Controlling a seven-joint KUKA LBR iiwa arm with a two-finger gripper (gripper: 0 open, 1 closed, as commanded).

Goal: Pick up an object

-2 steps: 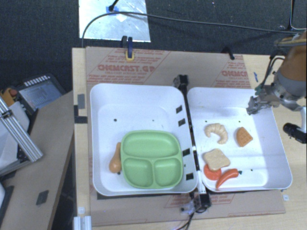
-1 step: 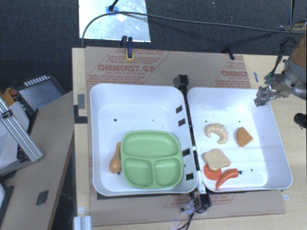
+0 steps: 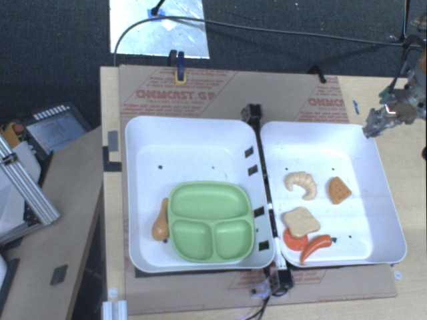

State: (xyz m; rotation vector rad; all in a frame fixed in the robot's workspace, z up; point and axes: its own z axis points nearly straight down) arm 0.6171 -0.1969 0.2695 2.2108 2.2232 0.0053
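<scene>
Picking looks not yet begun: gripper hovers at the frame's right edge above the right white bin, finger state unclear, while the curved beige croissant lies mid-bin, ungrasped.

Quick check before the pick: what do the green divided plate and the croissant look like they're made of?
Green divided plate: likely moulded plastic, going by its even colour, smooth surface with a soft sheen and rounded compartment ridges. Croissant: looks like a plastic or rubber toy food, uniformly pale tan with smooth moulded segments; too small to tell which.
</scene>
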